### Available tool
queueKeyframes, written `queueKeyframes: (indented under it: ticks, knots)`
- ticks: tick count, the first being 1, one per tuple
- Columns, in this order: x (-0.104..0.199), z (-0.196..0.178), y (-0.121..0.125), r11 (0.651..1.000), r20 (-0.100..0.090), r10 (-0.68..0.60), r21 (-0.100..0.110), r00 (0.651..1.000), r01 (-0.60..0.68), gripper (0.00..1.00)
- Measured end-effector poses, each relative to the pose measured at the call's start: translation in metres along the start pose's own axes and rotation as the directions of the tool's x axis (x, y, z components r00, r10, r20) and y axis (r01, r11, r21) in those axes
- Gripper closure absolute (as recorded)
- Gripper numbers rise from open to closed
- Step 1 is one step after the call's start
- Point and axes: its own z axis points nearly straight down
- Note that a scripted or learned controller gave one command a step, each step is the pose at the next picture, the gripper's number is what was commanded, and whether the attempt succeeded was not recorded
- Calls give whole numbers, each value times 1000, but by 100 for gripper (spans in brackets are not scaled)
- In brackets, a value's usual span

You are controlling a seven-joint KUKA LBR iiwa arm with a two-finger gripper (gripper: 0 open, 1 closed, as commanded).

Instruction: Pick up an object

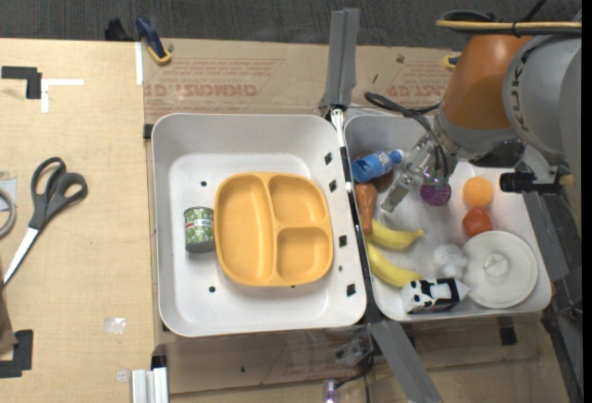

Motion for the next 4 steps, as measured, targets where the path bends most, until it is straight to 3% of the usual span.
queueKeyframes:
  ticks: [1,2,3,4]
  knots:
    - [72,0,-56,1000,-2,-18,1,1000,18,0]
    - [29,0,-102,1000,0,12,0,1000,-12,0]
    - [-30,-1,-78,972,1,233,0,972,-233,0]
    - [13,1,-91,939,-3,344,2,939,-344,0]
